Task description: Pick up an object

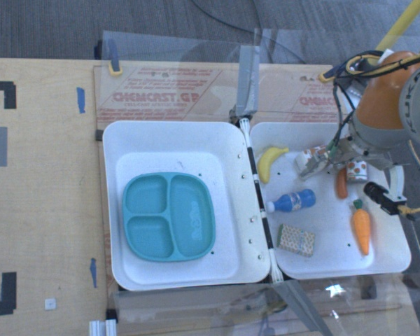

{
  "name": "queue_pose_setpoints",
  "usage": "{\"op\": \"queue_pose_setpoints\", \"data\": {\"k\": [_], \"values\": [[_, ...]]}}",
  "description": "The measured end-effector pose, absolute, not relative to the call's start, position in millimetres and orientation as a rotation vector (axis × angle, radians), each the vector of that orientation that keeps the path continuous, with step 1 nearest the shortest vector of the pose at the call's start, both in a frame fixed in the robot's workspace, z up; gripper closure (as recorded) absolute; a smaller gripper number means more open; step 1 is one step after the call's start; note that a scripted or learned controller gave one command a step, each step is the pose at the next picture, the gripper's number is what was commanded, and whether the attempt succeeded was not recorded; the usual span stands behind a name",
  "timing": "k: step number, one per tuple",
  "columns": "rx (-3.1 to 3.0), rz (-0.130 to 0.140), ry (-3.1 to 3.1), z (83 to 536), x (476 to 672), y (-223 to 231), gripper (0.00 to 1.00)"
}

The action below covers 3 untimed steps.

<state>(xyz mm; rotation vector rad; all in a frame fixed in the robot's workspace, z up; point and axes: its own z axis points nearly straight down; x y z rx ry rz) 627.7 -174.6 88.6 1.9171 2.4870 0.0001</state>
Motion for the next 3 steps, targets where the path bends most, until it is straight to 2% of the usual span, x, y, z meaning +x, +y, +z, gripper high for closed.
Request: {"op": "queue_pose_setpoints", "data": {"k": [1,2,3], "values": [[1.666,0.053,2.658,93,605.0,-197,0.00],[1.670,0.033,2.645,103,603.7,-204,1.00],[1.893,0.002,2.500,194,630.1,-175,1.00]]}}
